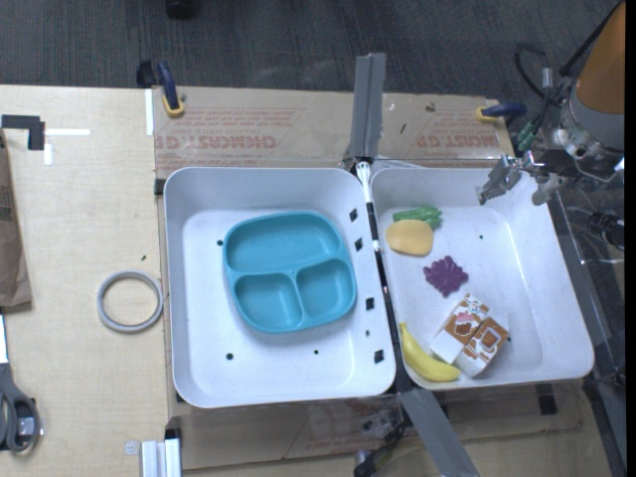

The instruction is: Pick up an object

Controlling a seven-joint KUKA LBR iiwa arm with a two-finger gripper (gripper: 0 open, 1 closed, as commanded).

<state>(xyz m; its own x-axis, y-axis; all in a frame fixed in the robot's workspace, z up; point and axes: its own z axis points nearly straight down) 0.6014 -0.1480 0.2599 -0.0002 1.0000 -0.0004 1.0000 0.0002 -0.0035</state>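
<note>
The right bin (pixel 556 296) holds a yellow-orange fruit (pixel 409 238) with a green piece (pixel 417 215) touching its top. Also in it are a purple grape cluster (pixel 446 275), a banana (pixel 427 357) at the front left, and an orange-and-white carton (pixel 475 336) leaning beside the banana. My gripper (pixel 517 185) hangs over the bin's far right corner, above and to the right of the fruit. It is open with nothing between its fingers (pixel 494 182).
The left bin (pixel 189 266) holds a blue divided plate (pixel 290 270). A grey post (pixel 369 107) rises behind the seam between the bins. On the bench at the left lie a tape ring (pixel 130 300) and scissors (pixel 15 420). Cables (pixel 542 78) hang near the wrist.
</note>
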